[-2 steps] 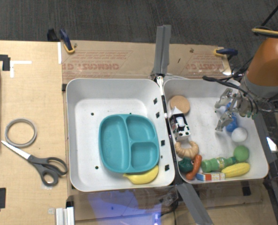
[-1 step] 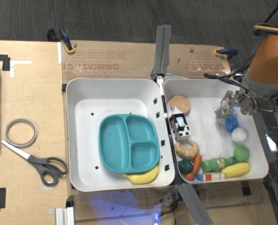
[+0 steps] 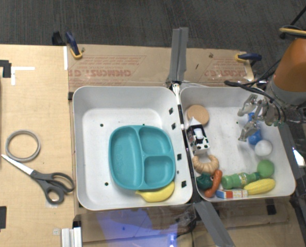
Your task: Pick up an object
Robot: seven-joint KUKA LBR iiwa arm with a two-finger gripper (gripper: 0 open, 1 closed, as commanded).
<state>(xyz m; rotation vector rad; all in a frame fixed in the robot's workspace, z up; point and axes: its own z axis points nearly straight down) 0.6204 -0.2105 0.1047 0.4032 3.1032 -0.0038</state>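
Toys crowd the right bin's (image 3: 230,99) near edge; my hand (image 3: 248,130) sits low over a blue piece (image 3: 254,138) beside the white ball (image 3: 262,148), fingers narrowly parted, gripping nothing I can see.

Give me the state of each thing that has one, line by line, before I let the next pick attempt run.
Claw: low in the right bin, over a blue object; grip unclear.
Teal plate: flat in the left bin, resting on a banana.
Green bottle: on its side.
Scissors: shut, flat on the bench.
Tape roll: lying flat.
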